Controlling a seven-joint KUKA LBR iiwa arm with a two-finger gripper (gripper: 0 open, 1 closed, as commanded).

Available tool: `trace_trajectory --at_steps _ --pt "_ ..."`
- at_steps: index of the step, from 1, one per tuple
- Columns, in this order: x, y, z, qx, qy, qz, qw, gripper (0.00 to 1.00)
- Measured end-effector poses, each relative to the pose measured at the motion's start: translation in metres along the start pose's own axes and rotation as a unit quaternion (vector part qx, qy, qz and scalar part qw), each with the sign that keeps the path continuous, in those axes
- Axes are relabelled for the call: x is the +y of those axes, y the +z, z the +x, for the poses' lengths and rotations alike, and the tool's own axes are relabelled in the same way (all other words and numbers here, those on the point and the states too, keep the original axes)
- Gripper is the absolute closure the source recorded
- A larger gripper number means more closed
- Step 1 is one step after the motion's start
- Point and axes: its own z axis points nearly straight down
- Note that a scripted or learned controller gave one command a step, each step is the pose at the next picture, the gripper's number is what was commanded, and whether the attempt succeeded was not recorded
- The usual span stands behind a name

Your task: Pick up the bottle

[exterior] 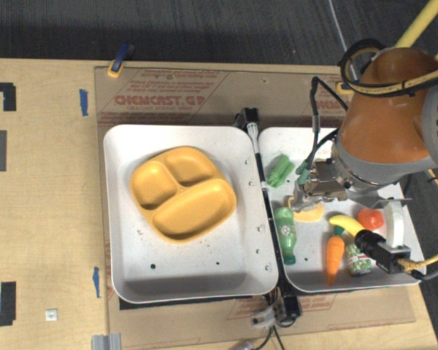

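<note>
Camera view: green bottle [285, 233] lies lengthwise in the right bin [405, 274], against its left wall. The claw [304, 195] hovers just above and right of it; whether it is spread is unclear.

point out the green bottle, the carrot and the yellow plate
green bottle [285, 234], camera view, middle of its body
carrot [334, 257], camera view, middle of its orange length
yellow plate [181, 192], camera view, ridge between its compartments
</note>
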Motion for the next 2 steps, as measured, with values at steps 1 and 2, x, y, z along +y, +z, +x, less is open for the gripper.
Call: trace_trajectory --at_steps 1,2 --pt "0.056 0.066 0.055 0.001 -0.18 0.001 0.9836 1.0" --pt "0.003 0.048 0.015 0.001 -0.556 0.0 0.831 1.0"
